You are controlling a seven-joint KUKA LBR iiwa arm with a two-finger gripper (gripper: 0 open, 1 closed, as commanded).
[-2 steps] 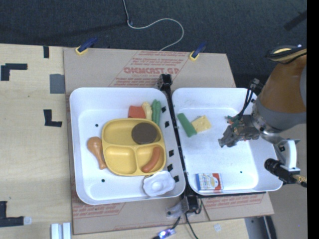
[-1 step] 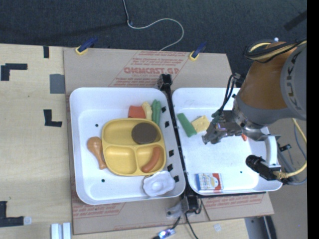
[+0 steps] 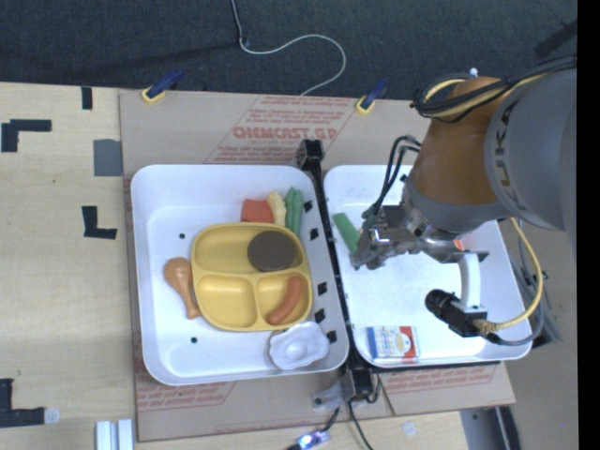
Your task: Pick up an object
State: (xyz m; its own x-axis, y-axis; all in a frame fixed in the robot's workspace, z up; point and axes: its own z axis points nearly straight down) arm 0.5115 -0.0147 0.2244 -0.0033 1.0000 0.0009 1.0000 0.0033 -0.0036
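The gripper (image 3: 367, 248) hangs in the right bin (image 3: 412, 303) near the divider, white floor open below it; its grip cannot be told; a slim green object (image 3: 344, 229) lies just beside it.

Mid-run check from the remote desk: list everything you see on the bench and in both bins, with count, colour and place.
Bins: 2, white, side by side on cardboard.
Divided plate: 1, yellow, middle of left bin.
Patty: 1, dark brown, on the plate's upper right section.
Sausage: 1, orange-red, on the plate's lower right section.
Drumstick: 1, tan-orange, left of the plate.
Toy foods: a red, yellow and green cluster above the plate.
Lump: 1, white, left bin's lower right corner.
Green piece: 1, right bin, beside the divider.
Small carton: 1, white with red and blue, right bin's lower edge.
Gripper: 1, grey, over the right bin near the green piece.
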